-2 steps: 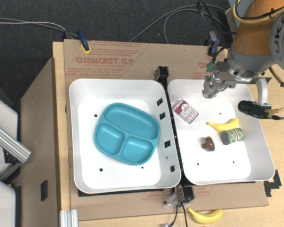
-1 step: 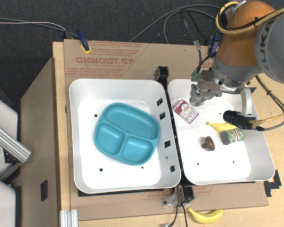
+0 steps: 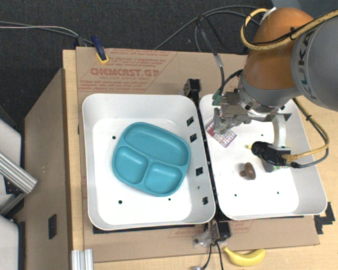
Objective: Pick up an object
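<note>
White plastic forms the two shallow bins, set side by side on a brown cardboard sheet printed with red lettering. In the left bin a teal plastic tray with three compartments lies flat near the middle, tilted a little against the bin's edges.

In the right bin the grey arm with its orange band reaches down from the upper right, and the gripper hangs over the bin's upper left corner, close to the wall shared with the left bin. Right at its tip sits a small flat packet, white with a pink and red pattern; the packet touches or lies directly under the gripper's lower end, but whether it is pinched or merely resting on the bin floor beneath cannot be told from this slant. How the gripper's jaws stand cannot be told either, since the wrist body covers them.

A small brown lumpy object lies on the bin floor below and to the right of the gripper, apart from it. Just above that lump, a black fitting with a yellow cable running off to the right sits near the arm. A yellow banana lies on the bench edge below the bins.
</note>
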`<control>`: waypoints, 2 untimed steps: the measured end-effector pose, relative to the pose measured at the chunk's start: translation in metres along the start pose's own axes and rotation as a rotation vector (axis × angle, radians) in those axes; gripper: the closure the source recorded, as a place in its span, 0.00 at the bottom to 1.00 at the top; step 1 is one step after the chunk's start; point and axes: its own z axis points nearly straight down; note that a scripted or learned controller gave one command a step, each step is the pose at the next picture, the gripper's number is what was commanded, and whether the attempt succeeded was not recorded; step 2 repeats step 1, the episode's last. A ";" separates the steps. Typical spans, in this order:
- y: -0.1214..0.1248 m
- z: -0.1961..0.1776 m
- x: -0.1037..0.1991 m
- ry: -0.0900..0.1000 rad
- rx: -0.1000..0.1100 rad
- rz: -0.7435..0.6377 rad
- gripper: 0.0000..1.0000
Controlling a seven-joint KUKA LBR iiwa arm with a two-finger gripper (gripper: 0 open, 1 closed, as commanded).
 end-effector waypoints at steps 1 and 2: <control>-0.024 -0.006 0.054 0.000 0.000 -0.002 1.00; -0.024 -0.006 0.054 0.000 0.000 -0.002 1.00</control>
